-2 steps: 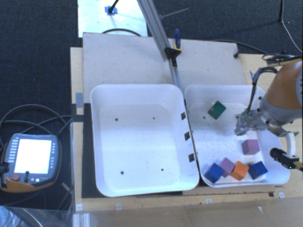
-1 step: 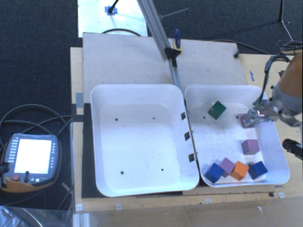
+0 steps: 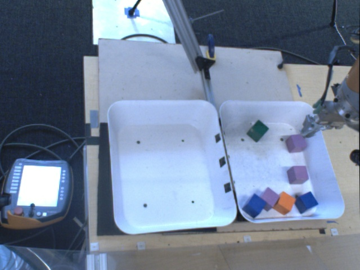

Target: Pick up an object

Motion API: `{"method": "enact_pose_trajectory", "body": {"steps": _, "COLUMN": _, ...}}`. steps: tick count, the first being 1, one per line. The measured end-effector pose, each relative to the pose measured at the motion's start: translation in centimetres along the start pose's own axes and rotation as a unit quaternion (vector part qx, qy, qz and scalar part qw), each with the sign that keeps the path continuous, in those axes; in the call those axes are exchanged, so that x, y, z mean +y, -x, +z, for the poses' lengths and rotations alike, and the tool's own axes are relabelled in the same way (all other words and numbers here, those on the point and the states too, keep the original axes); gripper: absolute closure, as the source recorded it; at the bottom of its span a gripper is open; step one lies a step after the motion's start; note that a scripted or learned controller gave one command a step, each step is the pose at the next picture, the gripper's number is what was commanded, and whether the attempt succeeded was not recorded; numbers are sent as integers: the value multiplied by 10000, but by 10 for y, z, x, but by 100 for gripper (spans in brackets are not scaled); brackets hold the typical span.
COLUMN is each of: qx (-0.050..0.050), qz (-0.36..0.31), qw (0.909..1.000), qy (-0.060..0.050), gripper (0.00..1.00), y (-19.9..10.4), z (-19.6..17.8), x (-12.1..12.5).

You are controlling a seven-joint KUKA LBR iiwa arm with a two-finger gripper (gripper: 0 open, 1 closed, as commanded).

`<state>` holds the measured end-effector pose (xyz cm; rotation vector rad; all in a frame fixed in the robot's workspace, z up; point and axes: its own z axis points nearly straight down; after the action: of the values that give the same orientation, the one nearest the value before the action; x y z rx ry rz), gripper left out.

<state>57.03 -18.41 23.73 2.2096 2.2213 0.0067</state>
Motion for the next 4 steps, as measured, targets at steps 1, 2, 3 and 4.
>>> {"method": "enact_pose_trajectory", "body": {"steps": 1, "qx": 8, "qz": 2, "qw": 10000, "qy": -26, "gripper": 100, "y": 0, "z": -6, "x": 1}}
{"method": "enact_pose_trajectory", "body": {"steps": 2, "qx": 24, "qz": -24, "qw": 10000, "qy": -41, "gripper": 100, "y": -56, "z": -7, "x": -6}}
{"method": "enact_pose_trajectory", "body": {"steps": 3, "qx": 25, "qz": -26, "qw": 10000, "qy": -41, "gripper": 100, "y": -106, "z": 4, "x": 3}}
{"method": "enact_pose_trajectory", "body": {"steps": 4, "qx": 26, "qz": -32, "qw": 10000, "qy": -34, "gripper": 100, "y": -161, "z": -4, "x": 12}}
